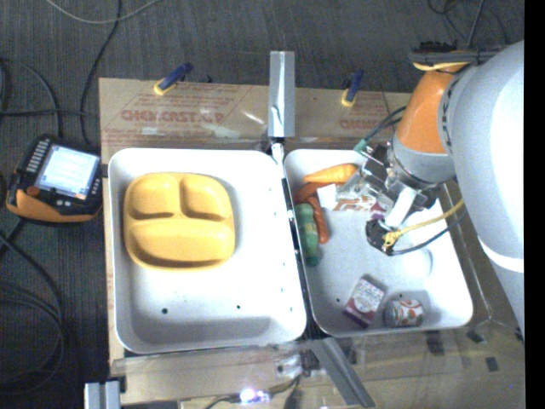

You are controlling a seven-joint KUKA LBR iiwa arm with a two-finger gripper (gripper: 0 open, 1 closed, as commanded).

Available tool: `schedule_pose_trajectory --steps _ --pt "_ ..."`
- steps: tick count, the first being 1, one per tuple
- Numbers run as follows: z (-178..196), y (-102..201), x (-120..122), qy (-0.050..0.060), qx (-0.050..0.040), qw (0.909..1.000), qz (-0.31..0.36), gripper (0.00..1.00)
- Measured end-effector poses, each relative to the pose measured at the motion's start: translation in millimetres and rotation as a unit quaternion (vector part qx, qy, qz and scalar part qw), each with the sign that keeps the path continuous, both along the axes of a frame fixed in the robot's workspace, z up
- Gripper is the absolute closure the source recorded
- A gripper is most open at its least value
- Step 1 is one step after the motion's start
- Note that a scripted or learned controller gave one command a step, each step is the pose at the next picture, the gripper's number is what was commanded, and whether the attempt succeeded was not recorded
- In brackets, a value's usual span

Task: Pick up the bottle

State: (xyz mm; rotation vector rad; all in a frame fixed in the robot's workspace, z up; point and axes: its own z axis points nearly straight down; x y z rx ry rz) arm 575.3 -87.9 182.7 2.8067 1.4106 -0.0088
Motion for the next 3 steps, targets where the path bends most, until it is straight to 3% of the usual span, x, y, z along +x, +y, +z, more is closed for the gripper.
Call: schedule_pose_trajectory --steps 1,2,3 --pt "-94.2 -73.7 -26.9 -0.006 0.0013 0.9972 -0.074 0.00" --pt "-95.0 -19.5 48.3 -0.001 -0.0018 0.9978 -0.066 0.00" --pt "-93.4 -17.0 -14.8 -0.007 -0.0006 0.9999 -0.012 0.00"
